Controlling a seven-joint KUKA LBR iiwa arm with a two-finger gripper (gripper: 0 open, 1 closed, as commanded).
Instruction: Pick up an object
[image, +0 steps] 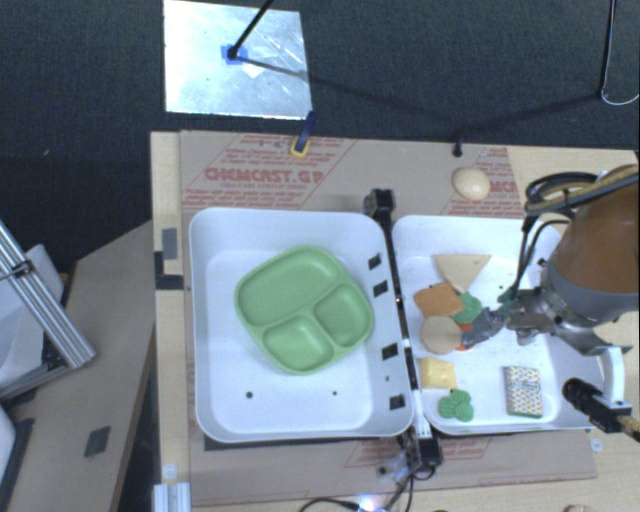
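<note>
Jaws (478, 328) hover over the food pieces in the right bin (570, 420) (grip state cannot be told), nearest the round tan piece (438, 334), probably light, rigid and best pinched across its edges.

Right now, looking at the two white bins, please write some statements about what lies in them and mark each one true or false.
1. The green tray lies in the left bin. True.
2. The green tray has three compartments. True.
3. The gripper hangs over the left bin. False: it is over the right bin, next to the round beige piece and the orange piece.
4. The yellow block lies on the green tray. False: it lies in the right bin, near the divider.
5. A pale round thing lies on the board outside the bins. True.
</note>
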